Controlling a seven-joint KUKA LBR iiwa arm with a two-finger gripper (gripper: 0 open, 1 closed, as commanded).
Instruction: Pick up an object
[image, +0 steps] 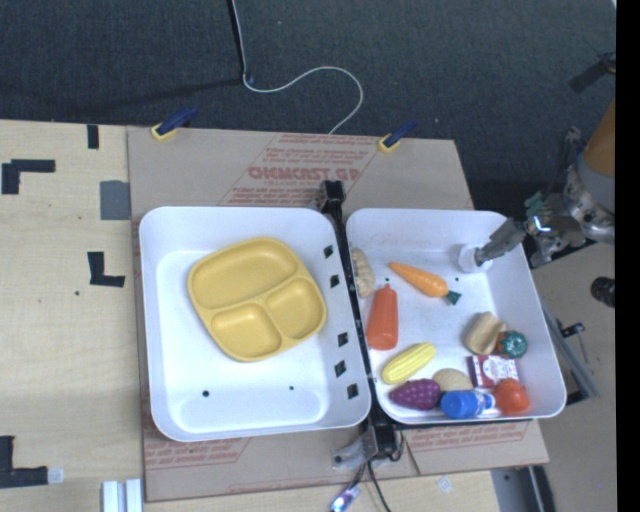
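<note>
Carrot (419, 280) lies in the right bin (530, 300), toward its twelve o'clock side, tip pointing to ten o'clock. The hand (472, 257) reaches in from three o'clock, slanting down over the bin's upper right corner, its tip well to the carrot's two o'clock and apart from it; how far it is open I cannot tell. Nothing is seen in its hold. At six o'clock in the bin: corn (408, 361), grapes (415, 394), a red bottle (382, 317). The left bin (170, 330) holds a yellow divided plate (257, 297).
</note>
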